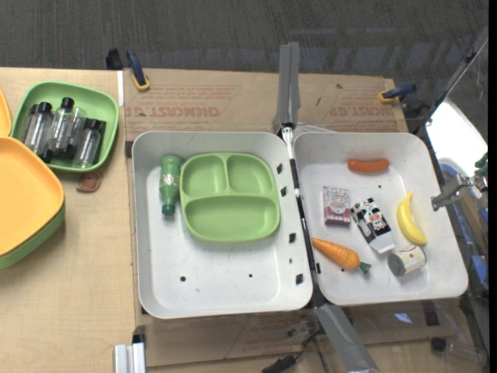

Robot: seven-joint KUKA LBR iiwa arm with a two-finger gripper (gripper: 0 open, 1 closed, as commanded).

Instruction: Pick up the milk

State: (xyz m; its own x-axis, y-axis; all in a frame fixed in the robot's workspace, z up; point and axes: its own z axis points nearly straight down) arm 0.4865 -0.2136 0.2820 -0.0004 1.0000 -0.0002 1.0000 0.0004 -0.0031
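At three o'clock we see little of the arm: the gripper (454,193), a slim grey metal piece, with a small green part just above it.

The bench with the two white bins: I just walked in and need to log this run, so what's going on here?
A robot arm is set to pick up the milk carton, which lies untouched in the right bin among a pink box, a banana, a carrot, a sausage and a small can. The pincer sits at that bin's right edge, holding nothing. The left bin holds a green divided tray and a green bottle.
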